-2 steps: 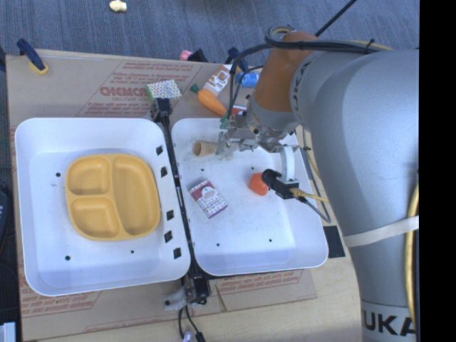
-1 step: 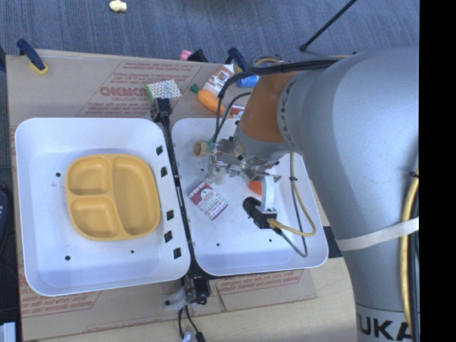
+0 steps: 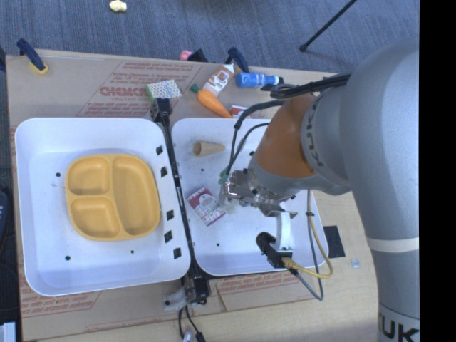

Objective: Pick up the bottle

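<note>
A small white bottle with an orange label (image 3: 220,79) lies on the cardboard behind the right bin (image 3: 214,258), outside it. A blue bottle (image 3: 255,80) lies just to its right. My gripper (image 3: 234,191) hangs low over the middle of the right bin, well in front of both bottles, next to a red and white packet (image 3: 204,204). The wrist and its orange band (image 3: 285,144) cover most of the gripper from above. Nothing shows held in it.
A tan cone (image 3: 208,148) lies at the back of the right bin. An orange carrot (image 3: 212,103) lies behind that bin, near the bottles. The left bin (image 3: 32,191) holds a yellow divided plate (image 3: 112,195). A yellow cable (image 3: 313,266) loops over the right bin's front corner.
</note>
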